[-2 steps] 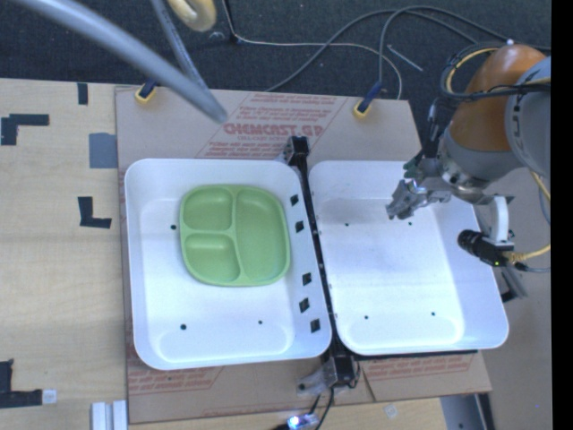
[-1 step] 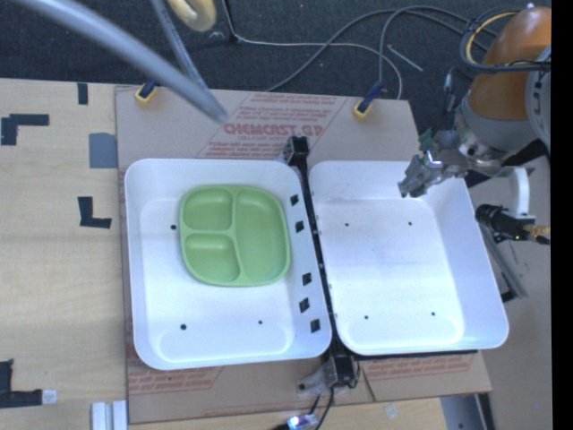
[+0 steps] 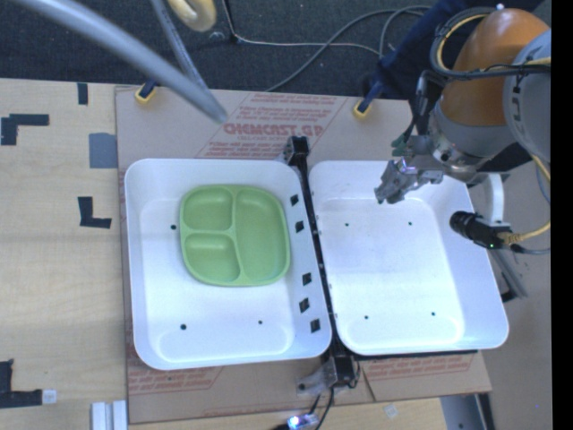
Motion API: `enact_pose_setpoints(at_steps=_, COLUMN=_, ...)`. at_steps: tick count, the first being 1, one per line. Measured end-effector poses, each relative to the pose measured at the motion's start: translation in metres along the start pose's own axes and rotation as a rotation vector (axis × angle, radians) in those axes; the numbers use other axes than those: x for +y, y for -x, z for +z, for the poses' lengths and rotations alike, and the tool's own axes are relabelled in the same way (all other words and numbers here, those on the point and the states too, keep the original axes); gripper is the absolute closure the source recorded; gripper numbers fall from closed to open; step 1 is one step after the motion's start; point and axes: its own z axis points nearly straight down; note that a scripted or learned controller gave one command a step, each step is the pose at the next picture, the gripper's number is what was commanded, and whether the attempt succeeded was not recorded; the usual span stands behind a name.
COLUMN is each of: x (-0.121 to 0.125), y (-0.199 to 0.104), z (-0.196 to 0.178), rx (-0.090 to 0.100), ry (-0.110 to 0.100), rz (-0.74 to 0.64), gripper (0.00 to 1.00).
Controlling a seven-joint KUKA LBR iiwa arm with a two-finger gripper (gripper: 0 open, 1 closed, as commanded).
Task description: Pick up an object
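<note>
- The gripper [image 3: 391,189] hung over the far part of the right bin [image 3: 466,325], near its back rim, while the only object to pick up — a green divided plate [image 3: 235,235] — lay in the left bin [image 3: 148,321].
- From the gripper, the plate lay well apart to the view's left and a little toward the camera, across the black divider [image 3: 309,240] where the two bins meet; that crossing is, in my judgement, what the coming move turned on.
- Whether the gripper's tip was spread or closed could not be told — it showed as a small dark cluster at a slant. Nothing was visible in it.
- The plate sat flat, roughly in the middle of the left bin, touching no wall. It was a rounded square, so no long axis stood out.
- It was pale green with three compartments: two smaller ones on the view's left side and a larger one on the right, parted by raised ridges.
- Judged from its look, the plate was shallow and smooth, with a low rim — likely awkward for two fingers unless they closed over the rim or a ridge.
</note>
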Motion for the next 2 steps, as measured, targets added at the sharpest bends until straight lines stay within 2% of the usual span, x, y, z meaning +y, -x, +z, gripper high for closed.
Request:
enact_pose_setpoints(at_steps=1, x=-0.013, y=-0.055, z=0.014, rx=-0.001, ry=-0.003, rz=0.0, gripper=1.0)
enact_pose_setpoints(at_steps=2, x=-0.027, y=-0.116, z=0.01, rx=0.0, ry=-0.003, rz=-0.001, gripper=1.0)
